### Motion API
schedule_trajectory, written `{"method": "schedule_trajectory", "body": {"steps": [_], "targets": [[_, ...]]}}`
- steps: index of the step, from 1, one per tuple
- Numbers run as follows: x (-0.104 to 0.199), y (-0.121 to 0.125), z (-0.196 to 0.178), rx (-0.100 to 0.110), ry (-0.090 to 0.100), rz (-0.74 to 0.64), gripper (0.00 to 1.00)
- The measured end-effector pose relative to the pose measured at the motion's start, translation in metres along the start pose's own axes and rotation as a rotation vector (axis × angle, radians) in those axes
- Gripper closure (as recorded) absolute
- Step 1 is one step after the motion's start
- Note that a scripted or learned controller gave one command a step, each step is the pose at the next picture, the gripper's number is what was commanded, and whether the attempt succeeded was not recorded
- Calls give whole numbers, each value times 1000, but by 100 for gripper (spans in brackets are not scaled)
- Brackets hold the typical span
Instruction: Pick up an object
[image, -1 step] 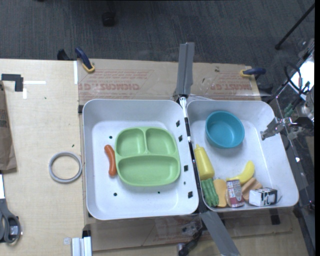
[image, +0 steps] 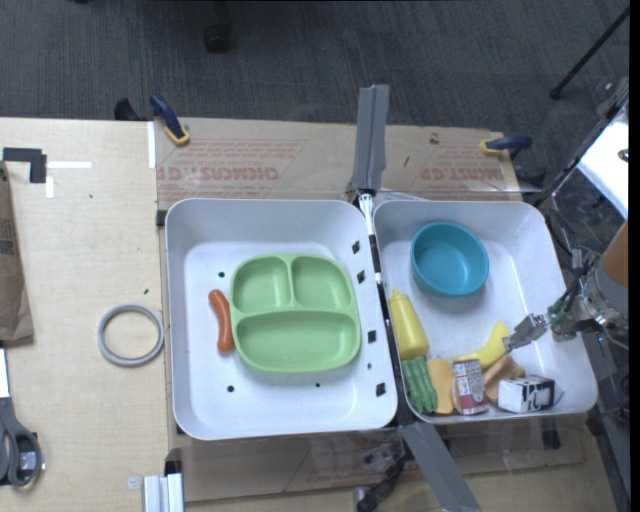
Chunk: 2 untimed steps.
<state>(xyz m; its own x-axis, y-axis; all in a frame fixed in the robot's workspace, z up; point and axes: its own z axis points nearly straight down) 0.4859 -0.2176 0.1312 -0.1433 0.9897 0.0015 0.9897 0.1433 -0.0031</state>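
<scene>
My gripper (image: 524, 329) reaches in from the right over the right bin (image: 535, 232), its tip just right of a yellow banana (image: 489, 346) and low over it. Nothing shows held in it. Close by in the bin's front lie a red can (image: 468, 386), a white carton (image: 527, 394), a brown piece (image: 503, 371), a green ridged vegetable (image: 418, 385) and a yellow bottle (image: 408, 322). A blue bowl (image: 450, 258) sits at the bin's back.
The left bin (image: 190, 300) holds a green divided plate (image: 296, 312) and an orange sausage (image: 222, 320). On the bench to the left lie a grey tape ring (image: 131, 333) and scissors (image: 18, 455). Blue clamps (image: 170, 118) grip the cardboard behind.
</scene>
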Motion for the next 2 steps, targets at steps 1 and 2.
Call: {"method": "schedule_trajectory", "body": {"steps": [1,2], "targets": [[31,21,40,-1,-1,-86,0],[30,22,32,-2,0,-81,100]]}}
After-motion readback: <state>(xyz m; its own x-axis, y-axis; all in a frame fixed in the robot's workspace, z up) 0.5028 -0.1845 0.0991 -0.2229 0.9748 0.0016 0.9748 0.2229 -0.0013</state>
